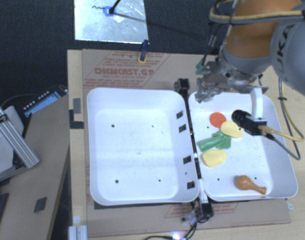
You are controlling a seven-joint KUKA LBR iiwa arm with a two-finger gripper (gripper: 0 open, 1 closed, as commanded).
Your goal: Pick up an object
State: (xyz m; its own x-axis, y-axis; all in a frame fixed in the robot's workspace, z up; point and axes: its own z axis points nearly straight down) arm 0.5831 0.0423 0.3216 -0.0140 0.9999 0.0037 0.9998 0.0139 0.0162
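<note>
Seemingly, the approach step is under way: the tool (208, 90) is held over the right bin's (280, 184) far left corner, its grip state untellable, while the red disc (217, 118) lies just below it, so a short descent is called for.

The flat brown cardboard sheet (126, 66) under the two bins carries red printed lettering at the 12 o'clock side of the left shallow white plastic bin (137, 145). The large line reads approximately "CHEMCAST G P"; the last characters are uncertain. Smaller red print above it, and further red print on the cardboard at 6 o'clock, is too small to read.
</note>
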